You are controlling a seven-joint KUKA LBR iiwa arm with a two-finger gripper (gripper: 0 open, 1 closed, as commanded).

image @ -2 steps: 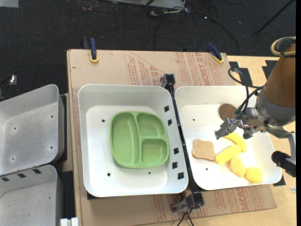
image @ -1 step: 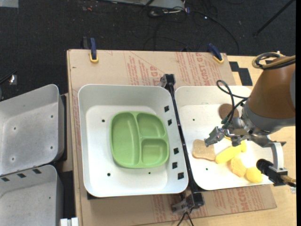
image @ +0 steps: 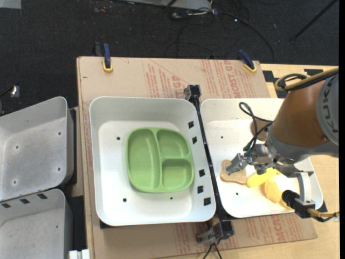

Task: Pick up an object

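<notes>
In the right bin (image: 229, 117) a flat tan, toast-like piece (image: 232, 175) lies near the front left, with a yellow object (image: 269, 186) just to its right. My gripper (image: 237, 165) hangs low over the tan piece, its metal fingers right at the piece's upper edge. The arm's orange wrist section (image: 302, 117) covers the bin's right half. I cannot make out whether anything sits between the fingers.
The left bin (image: 108, 117) holds a green divided plate (image: 160, 159) at its middle. A black divider (image: 202, 144) runs between the bins. Spare white trays (image: 32, 139) lie off the bench at left. Blue-yellow clamps (image: 107, 58) grip the board's far edge.
</notes>
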